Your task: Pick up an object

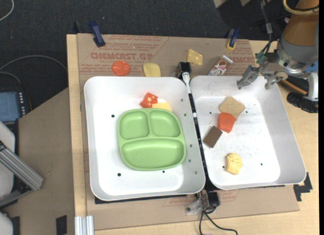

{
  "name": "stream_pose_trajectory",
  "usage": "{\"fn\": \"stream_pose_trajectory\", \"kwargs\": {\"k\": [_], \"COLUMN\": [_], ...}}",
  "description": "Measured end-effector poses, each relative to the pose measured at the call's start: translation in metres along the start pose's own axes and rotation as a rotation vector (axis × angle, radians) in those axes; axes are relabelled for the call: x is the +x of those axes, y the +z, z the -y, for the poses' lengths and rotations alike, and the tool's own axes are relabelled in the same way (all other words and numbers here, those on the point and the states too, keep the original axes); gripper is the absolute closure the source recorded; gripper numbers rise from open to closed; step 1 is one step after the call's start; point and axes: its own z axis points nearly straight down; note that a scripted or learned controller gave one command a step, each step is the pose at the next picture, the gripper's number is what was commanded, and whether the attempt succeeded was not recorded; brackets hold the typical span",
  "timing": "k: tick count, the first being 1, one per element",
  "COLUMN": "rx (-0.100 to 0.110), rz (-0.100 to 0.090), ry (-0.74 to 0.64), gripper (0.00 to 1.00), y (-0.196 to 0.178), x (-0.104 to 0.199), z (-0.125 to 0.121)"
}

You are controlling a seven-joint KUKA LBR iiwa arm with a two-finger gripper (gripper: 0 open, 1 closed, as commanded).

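My gripper (259,78) hangs over the far edge of the right bin (283,143), its two fingers spread open with nothing between them. Inside that bin lie a tan bread slice (232,106), a red-orange block (226,122), a dark brown bar (212,137) and a yellow corn piece (233,163). All of these sit nearer and to the left of the gripper, apart from it. The left bin (101,143) holds a green divided plate (151,139), with a red piece (149,100) and a pale yellow piece (163,107) at the plate's far edge.
Behind the bins, on the cardboard, lie an orange round piece (121,68), a yellow piece (151,70), a yellow cheese wedge (194,56), a small red-and-white carton (219,66) and a black-and-white marker (184,71). Blue clamps (96,33) hold the cardboard's far edge.
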Motion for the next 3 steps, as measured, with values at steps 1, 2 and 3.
{"fn": "stream_pose_trajectory", "kwargs": {"k": [1, 2, 3], "rx": [0.004, -0.006, -0.007], "rz": [-0.003, 0.001, 0.001], "ry": [0.003, -0.004, 0.001], "gripper": [0.00, 0.00, 0.00], "y": [0.112, 0.095, 0.104], "x": [0.003, 0.060, 0.031], "z": [0.036, -0.011, 0.040]}}
